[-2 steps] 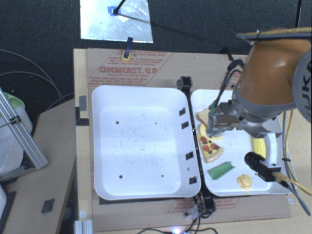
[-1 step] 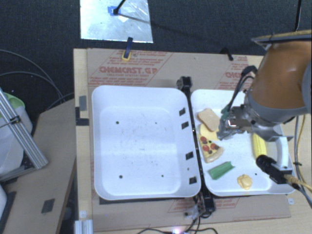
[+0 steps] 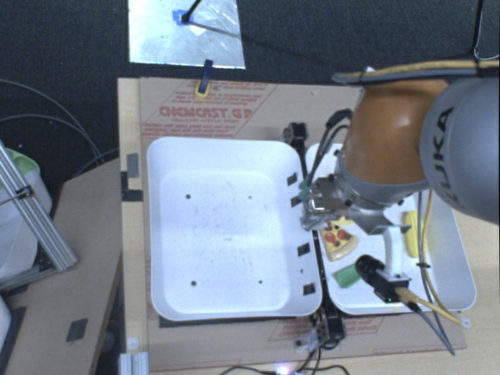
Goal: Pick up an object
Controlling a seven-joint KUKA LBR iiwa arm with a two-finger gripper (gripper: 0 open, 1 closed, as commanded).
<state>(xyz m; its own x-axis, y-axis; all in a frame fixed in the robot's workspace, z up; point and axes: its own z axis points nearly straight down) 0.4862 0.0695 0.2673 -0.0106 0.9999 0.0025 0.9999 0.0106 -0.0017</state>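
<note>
Arm: hung low over the right bin.
Fingers: hidden, could not tell.
Pizza toy: lay just under the wrist.
Tip: go straight down, pinch its middle.

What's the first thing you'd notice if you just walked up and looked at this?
The big grey robot arm with its orange band, reaching in from the right and covering much of the right bin. Just under it in that bin lie a toy pizza slice, a small green block and a yellow piece. Beside it, the left bin is a wide white tray with a few dark specks.
</note>
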